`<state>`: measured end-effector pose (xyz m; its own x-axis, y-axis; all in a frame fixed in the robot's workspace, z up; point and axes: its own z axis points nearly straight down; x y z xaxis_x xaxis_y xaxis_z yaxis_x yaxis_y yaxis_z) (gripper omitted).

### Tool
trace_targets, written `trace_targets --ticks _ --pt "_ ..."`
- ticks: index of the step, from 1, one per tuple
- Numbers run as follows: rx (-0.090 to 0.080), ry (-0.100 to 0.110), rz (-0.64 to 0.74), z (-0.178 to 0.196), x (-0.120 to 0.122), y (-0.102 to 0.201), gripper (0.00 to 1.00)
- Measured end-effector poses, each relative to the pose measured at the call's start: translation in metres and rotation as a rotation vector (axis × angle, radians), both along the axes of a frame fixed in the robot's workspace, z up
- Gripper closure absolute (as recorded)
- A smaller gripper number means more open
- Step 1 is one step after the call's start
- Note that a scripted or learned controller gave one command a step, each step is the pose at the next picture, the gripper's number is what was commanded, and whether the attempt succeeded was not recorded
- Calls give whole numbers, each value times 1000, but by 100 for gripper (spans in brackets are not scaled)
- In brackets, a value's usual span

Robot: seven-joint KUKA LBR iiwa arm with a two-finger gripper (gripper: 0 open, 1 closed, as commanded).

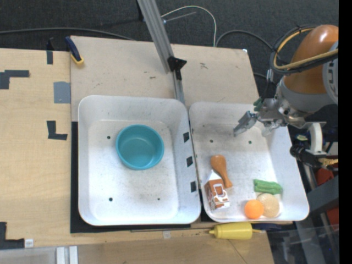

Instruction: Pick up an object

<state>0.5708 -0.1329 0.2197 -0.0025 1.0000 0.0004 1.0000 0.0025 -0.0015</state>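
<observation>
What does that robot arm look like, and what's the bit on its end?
The arm is rounded and grey with a broad orange band, and thin cables loop around it. Its end narrows to a small grey metal pincer with two slim fingers.

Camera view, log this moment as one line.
gripper: over right bin, far end | holding: nothing seen | items: near end

arm (311, 65) cut off at the right edge (gripper (242, 126) fingers too blurred to read).

Grey arm (308, 87) from right, end effector (242, 126) low.
</observation>
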Motion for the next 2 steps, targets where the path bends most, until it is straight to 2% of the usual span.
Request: trace_targets --ticks 1,2 --pt "0 0 0 0 0 0 0" --pt "0 6 -1 -56 4 9 0"
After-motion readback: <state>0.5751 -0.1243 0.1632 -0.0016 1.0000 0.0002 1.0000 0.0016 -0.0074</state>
